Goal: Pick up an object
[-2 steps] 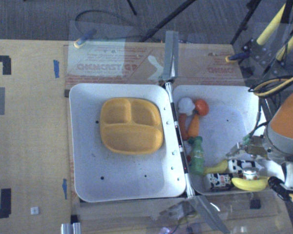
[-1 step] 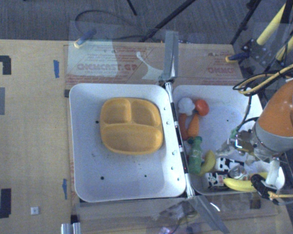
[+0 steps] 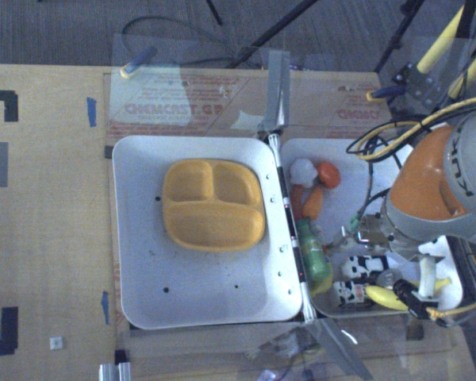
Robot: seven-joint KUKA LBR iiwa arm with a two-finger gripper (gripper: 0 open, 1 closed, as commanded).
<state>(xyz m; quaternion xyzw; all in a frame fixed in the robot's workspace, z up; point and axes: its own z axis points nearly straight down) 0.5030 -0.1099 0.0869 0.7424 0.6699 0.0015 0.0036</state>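
Down at the front of the right bin [image 3: 333, 151] lie a yellow banana [image 3: 385, 295] and a black and white toy cow [image 3: 357, 270]. Along that bin's left wall sits a green bottle [image 3: 312, 254], and behind it an orange carrot [image 3: 312, 202], a white ball [image 3: 303, 171] and a red-orange ball [image 3: 328, 174]. The grey and orange arm [image 3: 436, 189] reaches in from the right and hangs low over the toys, near the cow. Its gripper [image 3: 370, 239] is too hidden to tell if it is wide, narrow or holding. In the left bin [image 3: 143, 236] rests 1 yellow tray [image 3: 213, 204] with 3 parts.
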